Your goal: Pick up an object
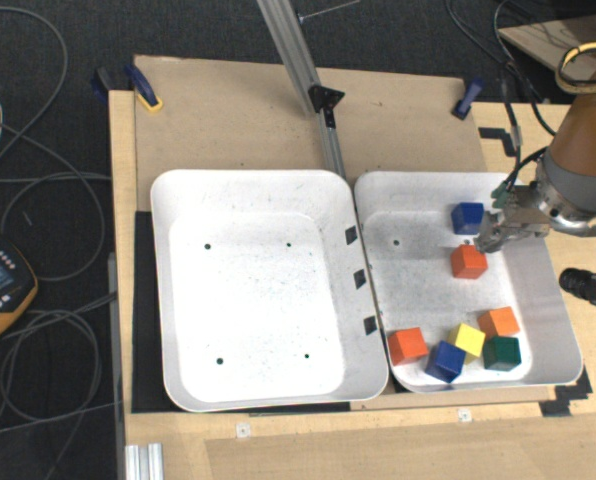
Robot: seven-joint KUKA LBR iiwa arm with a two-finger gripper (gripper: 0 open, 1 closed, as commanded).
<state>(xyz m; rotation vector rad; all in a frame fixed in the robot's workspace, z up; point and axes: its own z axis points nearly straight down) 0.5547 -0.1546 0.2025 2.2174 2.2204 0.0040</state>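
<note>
Gripper (495,230) over right bin (418,200), at 3 o'clock side; grip state impossible to tell. Red cube (468,262) just at 7 o'clock from it, loose on floor. Blue cube (467,217) at 9 o'clock.

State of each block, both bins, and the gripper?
Gripper: above right bin, beside red block.
Red block: loose in bin.
Blue block: loose, apart.
Corner blocks: clustered at near edge.
Right bin: holds all blocks.
Left bin: flat on bench.
</note>
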